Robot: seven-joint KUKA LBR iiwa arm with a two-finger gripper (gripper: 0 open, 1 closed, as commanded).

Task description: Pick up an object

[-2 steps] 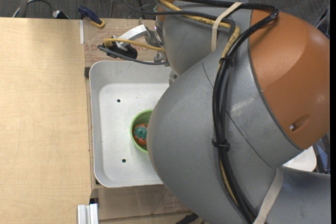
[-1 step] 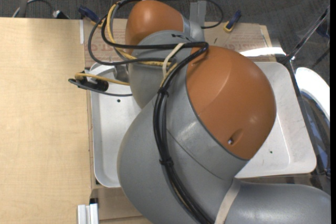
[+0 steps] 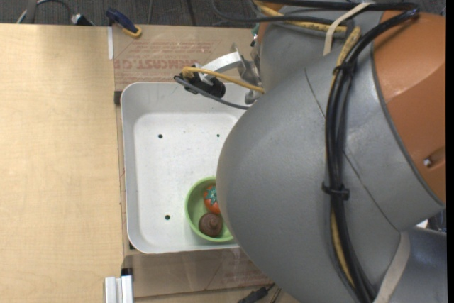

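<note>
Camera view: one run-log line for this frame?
arm: covers right side of view | white bin: green bowl at near edge, brown and orange-red items inside | gripper: cannot tell | grasp: none visible

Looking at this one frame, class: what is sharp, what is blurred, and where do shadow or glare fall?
Camera view: the large grey robot arm, close to the lens, looks soft; the shallow white plastic bin is evenly lit with no harsh glare; the small green bowl sits partly in the arm's shadow, its contents dim but readable; the pale wooden board shows grain clearly.
</note>
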